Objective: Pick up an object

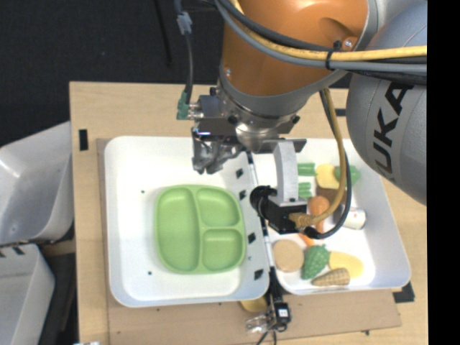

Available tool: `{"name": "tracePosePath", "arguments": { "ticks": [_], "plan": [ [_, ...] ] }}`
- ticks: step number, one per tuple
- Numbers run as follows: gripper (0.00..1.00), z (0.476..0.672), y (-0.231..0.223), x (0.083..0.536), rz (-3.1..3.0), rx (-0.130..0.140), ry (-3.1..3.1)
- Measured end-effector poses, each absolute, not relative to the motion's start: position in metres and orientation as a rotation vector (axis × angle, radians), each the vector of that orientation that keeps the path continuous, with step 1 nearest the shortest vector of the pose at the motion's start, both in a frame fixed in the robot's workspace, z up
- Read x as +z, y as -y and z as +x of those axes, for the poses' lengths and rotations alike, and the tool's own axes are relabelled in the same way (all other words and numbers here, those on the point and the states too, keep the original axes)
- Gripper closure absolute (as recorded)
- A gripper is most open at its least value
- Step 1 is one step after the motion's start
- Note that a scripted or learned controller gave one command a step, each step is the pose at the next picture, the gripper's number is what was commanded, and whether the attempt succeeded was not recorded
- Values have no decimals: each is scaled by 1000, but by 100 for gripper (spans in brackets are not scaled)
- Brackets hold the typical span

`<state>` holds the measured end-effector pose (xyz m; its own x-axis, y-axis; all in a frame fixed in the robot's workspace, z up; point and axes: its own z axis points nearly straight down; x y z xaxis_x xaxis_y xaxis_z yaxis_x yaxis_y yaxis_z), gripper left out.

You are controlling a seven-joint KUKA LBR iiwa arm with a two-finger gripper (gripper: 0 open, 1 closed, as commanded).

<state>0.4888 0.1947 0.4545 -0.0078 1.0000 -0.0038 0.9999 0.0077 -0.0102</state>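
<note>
Green tray (200, 228) in left bin (122, 214)

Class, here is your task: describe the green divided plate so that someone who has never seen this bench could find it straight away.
Start with the two white bins side by side on the wooden bench and take the left bin. The green divided plate lies flat in its middle. It is pale green with three compartments and far larger than the small toy foods heaped in the right bin.

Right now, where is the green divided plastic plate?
The green divided plastic plate lies flat in the left white bin, near its right wall, below the tool.
</note>
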Motion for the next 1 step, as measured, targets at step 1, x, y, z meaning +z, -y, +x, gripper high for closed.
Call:
{"name": "tracePosePath", "arguments": {
  "ticks": [1],
  "plan": [
    [100, 502, -222, 351, -2211, 17, 2227]
  ]
}}
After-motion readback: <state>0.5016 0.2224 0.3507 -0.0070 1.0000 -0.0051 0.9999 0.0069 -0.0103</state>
